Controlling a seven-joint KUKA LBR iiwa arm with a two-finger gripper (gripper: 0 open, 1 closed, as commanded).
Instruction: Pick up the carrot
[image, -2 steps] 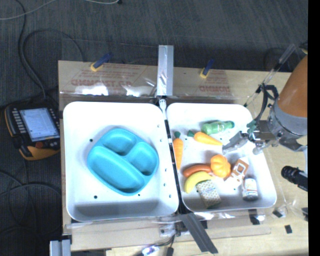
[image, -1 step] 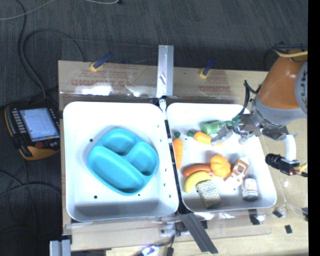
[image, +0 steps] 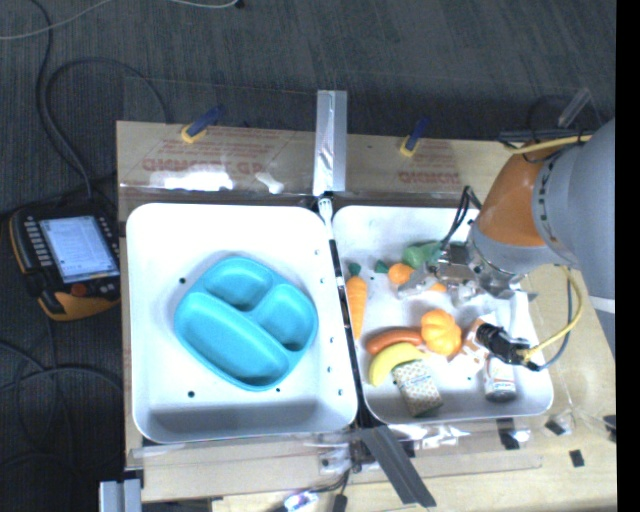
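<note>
A: The bench (image: 140, 140) is carrying two white bins. The left bin (image: 160, 400) is holding a blue divided tray (image: 245, 320); the right bin (image: 375, 228) is holding the small things.

B: And the arm (image: 560, 215)?

A: It is reaching in from the right and hanging over the right bin's upper middle, with the tool (image: 448, 278) sitting low among the items there. Whether the tool is open or closed is something the view is not showing, so that cannot be told.

B: Where is the carrot (image: 356, 305) lying?

A: Against the right bin's left wall, lengthwise, apart from the tool. Between them a small orange piece (image: 400, 272) with a green item (image: 420, 254) is lying; lower down sit a little pumpkin (image: 440, 332), a banana (image: 392, 360) and a wrapped block (image: 417, 388).

B: So how is the task standing?

A: Judging by this, the pick is looking not yet done: the carrot is resting in the bin, nothing is showing as lifted, and the reach, grasp and lift are all remaining.
</note>
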